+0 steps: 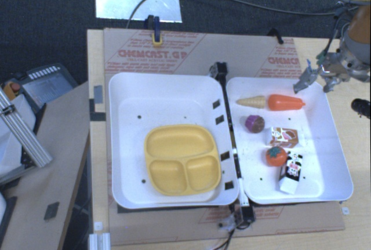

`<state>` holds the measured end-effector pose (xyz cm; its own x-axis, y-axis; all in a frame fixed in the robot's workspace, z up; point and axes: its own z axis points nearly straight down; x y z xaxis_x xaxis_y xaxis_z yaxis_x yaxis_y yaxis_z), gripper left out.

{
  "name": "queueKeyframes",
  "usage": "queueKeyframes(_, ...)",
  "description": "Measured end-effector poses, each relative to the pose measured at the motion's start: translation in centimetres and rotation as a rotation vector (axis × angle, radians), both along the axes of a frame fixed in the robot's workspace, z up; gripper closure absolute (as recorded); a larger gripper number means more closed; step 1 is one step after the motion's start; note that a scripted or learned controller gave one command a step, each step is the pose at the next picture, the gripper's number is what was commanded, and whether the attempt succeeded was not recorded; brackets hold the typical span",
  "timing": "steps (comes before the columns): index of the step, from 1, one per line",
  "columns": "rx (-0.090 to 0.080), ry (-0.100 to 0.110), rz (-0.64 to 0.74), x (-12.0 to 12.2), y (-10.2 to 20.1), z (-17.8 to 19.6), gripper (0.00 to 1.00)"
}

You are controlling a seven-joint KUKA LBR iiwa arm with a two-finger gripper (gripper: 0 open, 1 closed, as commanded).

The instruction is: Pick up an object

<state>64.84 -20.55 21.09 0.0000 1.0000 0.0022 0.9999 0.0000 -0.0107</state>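
The claw (pixel 316 78) hangs spread apart with nothing in it, at the right of the frame, above the right bin (pixel 336 144). The toy carrot (pixel 278 102) lies just below it, likely easiest to grab.

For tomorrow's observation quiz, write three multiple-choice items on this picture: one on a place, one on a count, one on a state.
1. Where is the yellow tray?
A. left bin
B. right bin
C. on the cardboard

2. How many things lie in the right bin?
A. two
B. five
C. eight

3. The claw is
A. holding the carrot
B. open, holding nothing
C. resting in the tray

Answers: 1 A, the tray sits in the left bin. 2 B, carrot, purple ball, small box, tomato, carton. 3 B, its fingers are spread above the bin's far right corner.
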Motion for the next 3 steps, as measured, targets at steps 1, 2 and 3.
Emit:
queueKeyframes(1,-0.003,-0.013,0.003,0.3,0.1,0.9,0.0)
queueKeyframes(2,-0.002,-0.01,0.006,0.6,0.5,-5.3,0.0)
queueKeyframes(3,-0.003,-0.013,0.007,0.9,1.5,-10.5,0.0)
